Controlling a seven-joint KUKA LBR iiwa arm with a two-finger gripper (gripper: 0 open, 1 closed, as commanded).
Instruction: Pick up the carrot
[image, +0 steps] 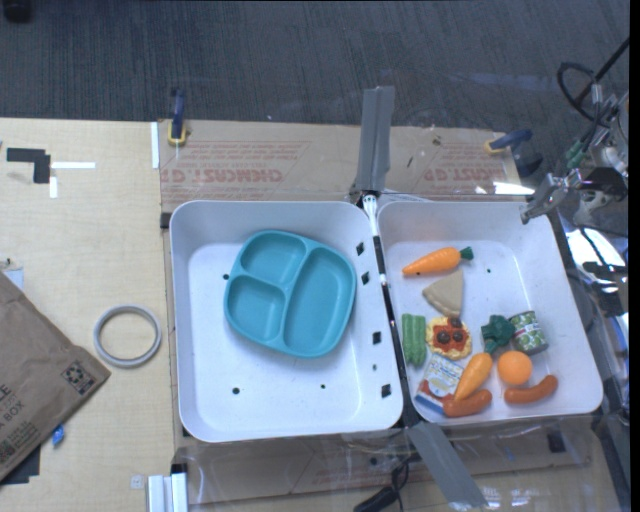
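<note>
Carrot untouched in the right bin

The carrot (437, 261) lies well apart from the end effector (572, 188), down-left of it in the view; whether the end effector is apart or together cannot be told.

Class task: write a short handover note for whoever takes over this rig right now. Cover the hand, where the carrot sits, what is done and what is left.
Hand: at the far right corner of the right bin, above the rim; nothing seen in it, and whether it is open is unclear.
Carrot: lying in the right bin's far left part, green top pointing right, just above the sandwich slice. A second, smaller carrot lies lower down among the other toy food.
Done: nothing lifted yet.
Left: move over the carrot, descend, grasp, lift.
</note>
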